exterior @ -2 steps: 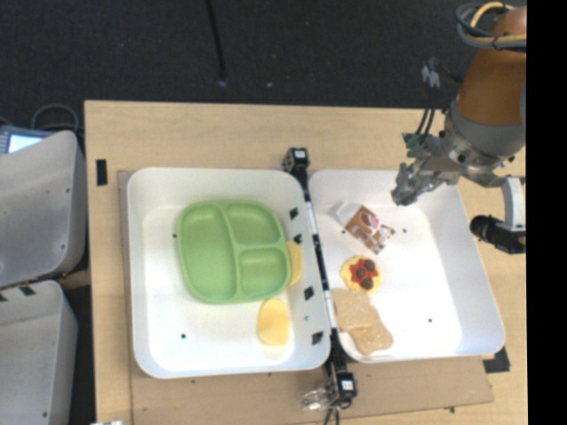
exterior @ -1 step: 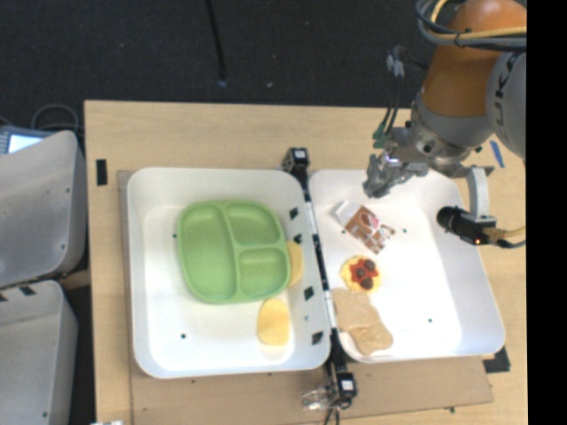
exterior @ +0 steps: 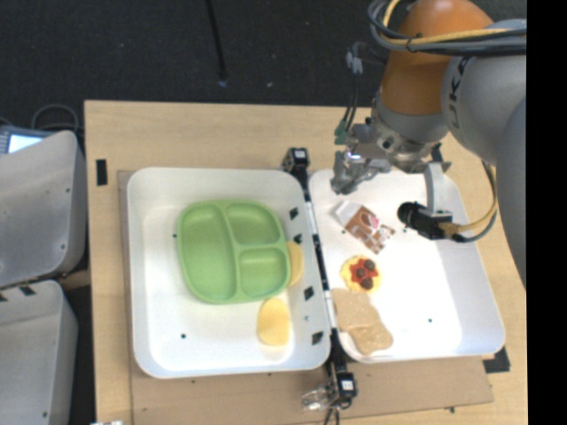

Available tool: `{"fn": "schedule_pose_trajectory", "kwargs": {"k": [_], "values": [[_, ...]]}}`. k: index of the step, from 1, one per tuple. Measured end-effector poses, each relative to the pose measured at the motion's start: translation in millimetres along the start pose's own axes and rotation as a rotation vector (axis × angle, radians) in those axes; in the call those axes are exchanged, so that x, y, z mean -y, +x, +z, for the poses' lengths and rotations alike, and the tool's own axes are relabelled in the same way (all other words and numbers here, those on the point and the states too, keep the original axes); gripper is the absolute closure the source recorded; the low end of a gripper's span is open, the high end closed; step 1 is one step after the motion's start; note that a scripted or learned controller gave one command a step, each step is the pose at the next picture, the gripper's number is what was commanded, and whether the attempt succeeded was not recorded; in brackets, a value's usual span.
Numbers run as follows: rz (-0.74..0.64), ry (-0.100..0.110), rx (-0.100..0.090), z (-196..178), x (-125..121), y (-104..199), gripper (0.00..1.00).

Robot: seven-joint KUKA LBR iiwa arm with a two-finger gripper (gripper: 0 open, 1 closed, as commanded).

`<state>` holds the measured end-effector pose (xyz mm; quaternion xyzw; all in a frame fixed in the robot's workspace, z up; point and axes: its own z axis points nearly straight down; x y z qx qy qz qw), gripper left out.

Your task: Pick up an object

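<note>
As bins (exterior: 142,343) go: 2, 1 green tray (exterior: 234,251).

The right bin (exterior: 461,290) has open white floor across its right and lower-right part. Along its left side a wrapped snack (exterior: 363,226), a small pizza toy (exterior: 362,274) and a slice of bread (exterior: 361,320) lie in a near row, close to the divider. In the left bin (exterior: 151,326), the green tray (exterior: 234,251) fills the middle, a yellow piece (exterior: 274,320) just below it; margins stay bare.
</note>
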<state>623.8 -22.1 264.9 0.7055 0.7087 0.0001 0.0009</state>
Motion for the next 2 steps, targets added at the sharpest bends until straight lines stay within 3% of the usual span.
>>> {"fn": "schedule_pose_trajectory", "kwargs": {"k": [1, 2], "values": [[-0.001, -0.001, -0.002, -2, -13, 47, 1.00], [-0.001, 0.000, -0.001, 19, -26, 92, 1.00]]}}
